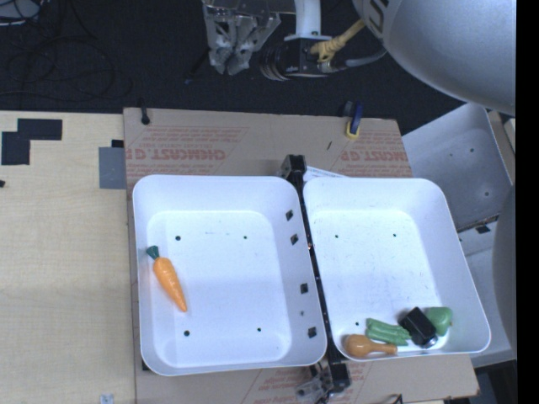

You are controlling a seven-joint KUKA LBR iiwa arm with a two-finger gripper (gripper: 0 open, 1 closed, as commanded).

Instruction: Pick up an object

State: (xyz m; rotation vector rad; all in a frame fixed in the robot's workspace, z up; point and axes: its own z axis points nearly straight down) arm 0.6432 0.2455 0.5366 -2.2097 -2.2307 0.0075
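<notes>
Hanging above the far edge of the tabletop, the metal claw (238, 40) sat well apart from both bins, its grey fingers pointing down with nothing between them; whether they were spread or pressed together could not be told. Below it lay a cardboard sheet (253, 146) printed with red lettering. The left bin (143, 225), smooth white plastic with rounded corners, held a tapered orange carrot (170, 283) with a green top near its left wall. The right bin (459, 251) held, clustered in its near corner, an orange pear-shaped piece (368, 346), a knobbly green pod (386, 332), a black block (418, 326) and a rounded green piece (440, 316).
</notes>
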